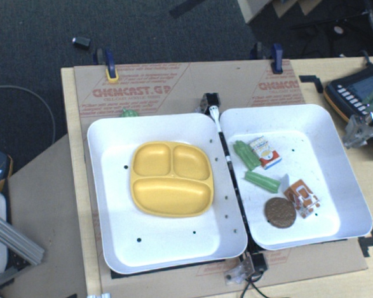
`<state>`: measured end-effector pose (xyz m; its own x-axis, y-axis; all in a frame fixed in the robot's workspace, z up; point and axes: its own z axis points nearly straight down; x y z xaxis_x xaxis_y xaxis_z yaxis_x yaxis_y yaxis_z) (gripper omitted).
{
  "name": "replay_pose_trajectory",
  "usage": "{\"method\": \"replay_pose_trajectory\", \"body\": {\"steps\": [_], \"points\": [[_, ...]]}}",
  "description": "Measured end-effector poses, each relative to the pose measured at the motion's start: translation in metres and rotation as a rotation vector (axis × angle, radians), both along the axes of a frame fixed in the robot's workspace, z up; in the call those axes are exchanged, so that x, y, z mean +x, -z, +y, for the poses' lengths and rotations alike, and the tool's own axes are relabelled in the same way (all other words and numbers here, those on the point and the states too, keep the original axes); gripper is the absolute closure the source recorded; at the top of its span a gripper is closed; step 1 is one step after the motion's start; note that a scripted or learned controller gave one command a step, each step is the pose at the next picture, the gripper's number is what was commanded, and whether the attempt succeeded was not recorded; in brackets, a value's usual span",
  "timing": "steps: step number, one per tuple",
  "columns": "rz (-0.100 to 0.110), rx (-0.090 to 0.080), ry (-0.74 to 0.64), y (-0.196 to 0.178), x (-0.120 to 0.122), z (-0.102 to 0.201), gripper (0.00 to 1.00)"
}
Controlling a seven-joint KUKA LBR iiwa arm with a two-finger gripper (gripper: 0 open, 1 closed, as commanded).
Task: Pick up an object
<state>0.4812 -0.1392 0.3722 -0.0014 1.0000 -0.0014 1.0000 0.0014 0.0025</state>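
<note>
The left bin (114, 201) holds a yellow divided plate (171, 178) lying flat near its middle. In the right bin (331, 167) lie several small objects. A green stick (245, 155) sits beside a small white, red and blue carton (264, 151). A second green piece (262, 181) lies just below them. Nearer the front are a brown round disc (280, 212) and an orange and white packet (302, 197), close together.
Both bins rest on a cardboard sheet (169, 82) held by blue clamps at the back. A black pendant with buttons (355, 95) and a grey metal piece (362, 128) sit off the right bin's far right rim. Cables run between the bins.
</note>
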Motion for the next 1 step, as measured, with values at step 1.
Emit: {"method": "replay_pose_trajectory", "body": {"steps": [1], "points": [[0.002,0.001,0.002,0.0021,-0.0018,-0.0058,1.0]]}}
